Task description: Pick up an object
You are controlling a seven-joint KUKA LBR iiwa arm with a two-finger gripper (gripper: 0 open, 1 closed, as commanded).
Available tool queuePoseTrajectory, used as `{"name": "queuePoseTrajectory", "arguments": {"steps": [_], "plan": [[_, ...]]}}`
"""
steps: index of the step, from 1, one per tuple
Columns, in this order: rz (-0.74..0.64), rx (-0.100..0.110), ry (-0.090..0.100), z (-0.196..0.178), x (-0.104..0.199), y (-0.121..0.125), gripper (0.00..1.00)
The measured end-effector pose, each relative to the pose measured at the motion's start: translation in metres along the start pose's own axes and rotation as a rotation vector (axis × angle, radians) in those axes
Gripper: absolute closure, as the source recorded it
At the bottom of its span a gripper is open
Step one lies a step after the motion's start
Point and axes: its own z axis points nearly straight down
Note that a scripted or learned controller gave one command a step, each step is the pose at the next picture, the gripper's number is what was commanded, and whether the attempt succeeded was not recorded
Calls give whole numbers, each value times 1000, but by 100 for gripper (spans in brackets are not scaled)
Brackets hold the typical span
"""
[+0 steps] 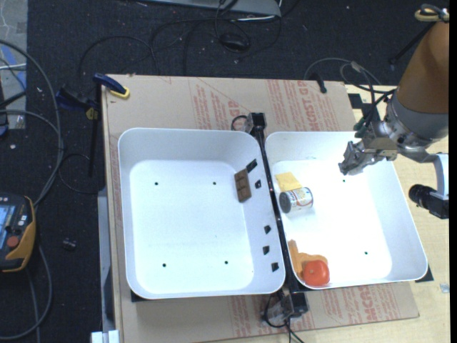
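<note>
The gripper (351, 164) hovers over the right bin (400, 199), its jaws' state I cannot tell, so it should descend straight over the can (296, 199), lying beside the yellow block (288, 181).

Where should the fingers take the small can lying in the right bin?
Grip the can across its round body, coming straight down. It lies on its side with one end facing left, so the curved sides are exposed. The yellow block sits close behind it, so probably close along the can's axis-crossing width.
</note>
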Motion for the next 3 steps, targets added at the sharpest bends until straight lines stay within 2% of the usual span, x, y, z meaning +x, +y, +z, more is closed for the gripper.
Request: {"name": "queuePoseTrajectory", "arguments": {"steps": [1, 2, 3], "plan": [[0, -1, 0, -2, 50, -1, 100], [1, 1, 0, 19, 100, 0, 100], [-1, 0, 0, 19, 154, 8, 100]]}}
